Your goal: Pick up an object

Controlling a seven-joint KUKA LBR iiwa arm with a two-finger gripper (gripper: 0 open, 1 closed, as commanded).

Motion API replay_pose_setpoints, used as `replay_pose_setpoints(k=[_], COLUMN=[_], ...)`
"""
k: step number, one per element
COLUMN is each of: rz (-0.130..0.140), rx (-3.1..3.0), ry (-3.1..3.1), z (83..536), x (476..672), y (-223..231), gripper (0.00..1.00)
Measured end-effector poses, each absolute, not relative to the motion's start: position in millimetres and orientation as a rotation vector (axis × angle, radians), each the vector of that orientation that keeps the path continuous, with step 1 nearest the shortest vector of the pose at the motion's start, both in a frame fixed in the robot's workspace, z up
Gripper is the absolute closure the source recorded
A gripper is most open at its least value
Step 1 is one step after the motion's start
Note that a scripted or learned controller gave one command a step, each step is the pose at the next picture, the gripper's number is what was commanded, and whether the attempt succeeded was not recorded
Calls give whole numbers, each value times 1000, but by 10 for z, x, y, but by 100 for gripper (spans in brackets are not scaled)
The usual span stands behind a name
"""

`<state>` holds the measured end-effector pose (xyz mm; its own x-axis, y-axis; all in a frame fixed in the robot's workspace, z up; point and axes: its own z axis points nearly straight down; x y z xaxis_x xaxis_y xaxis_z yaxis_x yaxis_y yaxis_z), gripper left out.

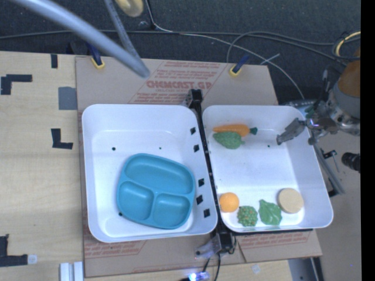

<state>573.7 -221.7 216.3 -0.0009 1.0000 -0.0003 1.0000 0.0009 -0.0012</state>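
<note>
Fingers [299, 132] apart, nothing betw. them, over right bin's [319, 174] far-right edge; carrot [232, 129] well left.

The arm [345, 95] is showing as a grey metal body with an orange band just above the wrist, a yellowish cable looping over that band. Below the band, the wrist is carrying a cluttered silver-grey block with small dark fittings. From the block, the jaws [299, 130] are appearing as slim, dark grey metal pieces, too blurred to make out finer detail.
</note>
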Motion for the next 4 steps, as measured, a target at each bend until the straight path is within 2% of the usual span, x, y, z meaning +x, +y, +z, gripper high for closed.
replay_pose_setpoints(k=[1,2,3,4], rz=[6,7,3,1], rx=[-2215,-2217,-2221,-2225], ry=[-2220,-2219,-2225,-2229], z=[1581,1129,842,969], x=[5798,5735,5740,5753], y=[-2143,-2148,-2144,-2153], gripper=[0,0,0,100])
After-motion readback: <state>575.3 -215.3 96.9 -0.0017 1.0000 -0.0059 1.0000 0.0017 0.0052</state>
